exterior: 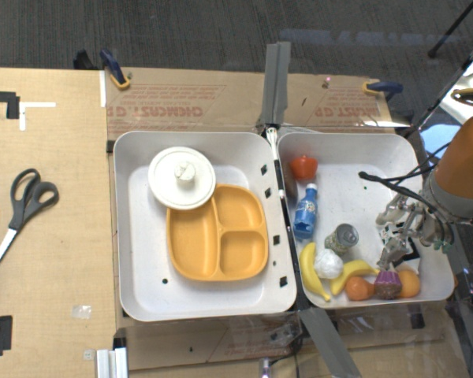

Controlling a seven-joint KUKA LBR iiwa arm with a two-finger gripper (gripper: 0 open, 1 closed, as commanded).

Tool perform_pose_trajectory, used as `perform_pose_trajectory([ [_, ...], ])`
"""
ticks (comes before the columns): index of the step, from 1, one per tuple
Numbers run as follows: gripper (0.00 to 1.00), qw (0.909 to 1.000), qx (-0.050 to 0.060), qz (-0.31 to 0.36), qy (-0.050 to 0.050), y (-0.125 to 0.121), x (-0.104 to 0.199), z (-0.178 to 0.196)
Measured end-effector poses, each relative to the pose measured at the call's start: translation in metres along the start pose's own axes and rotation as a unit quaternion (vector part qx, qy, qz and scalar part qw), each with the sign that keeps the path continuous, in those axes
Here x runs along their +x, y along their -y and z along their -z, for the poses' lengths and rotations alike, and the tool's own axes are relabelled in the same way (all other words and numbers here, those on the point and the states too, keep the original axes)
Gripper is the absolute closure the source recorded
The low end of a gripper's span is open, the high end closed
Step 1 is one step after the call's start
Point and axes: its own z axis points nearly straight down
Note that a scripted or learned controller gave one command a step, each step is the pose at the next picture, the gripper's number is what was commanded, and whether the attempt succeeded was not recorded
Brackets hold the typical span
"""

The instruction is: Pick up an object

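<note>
The arm reaches in from the right, its tool (pixel 394 246) angled down into the right bin (pixel 343 154), just above a purple fruit (pixel 388 283); whether the tool is open or closed cannot be told. That bin also holds oranges (pixel 359 288), a banana (pixel 309 272), a white ball (pixel 328 264), a blue bottle (pixel 305 211) and a tomato (pixel 303 166). The left bin (pixel 134 235) holds a yellow divided plate (pixel 218 235) and a white lid (pixel 181 177).
</note>
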Motion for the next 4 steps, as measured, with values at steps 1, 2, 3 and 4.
perform_pose_trajectory([
  [1,0.00,0.9947,0.000,-0.103,0.002,-0.067,-0.054,0.001],
  [2,0.00,0.9564,0.000,-0.292,0.004,-0.139,-0.073,0.003],
  [3,0.00,0.9565,0.001,-0.292,0.001,-0.049,-0.084,0.122],
  [4,0.00,0.9389,0.001,-0.344,-0.001,0.005,-0.017,0.007],
])
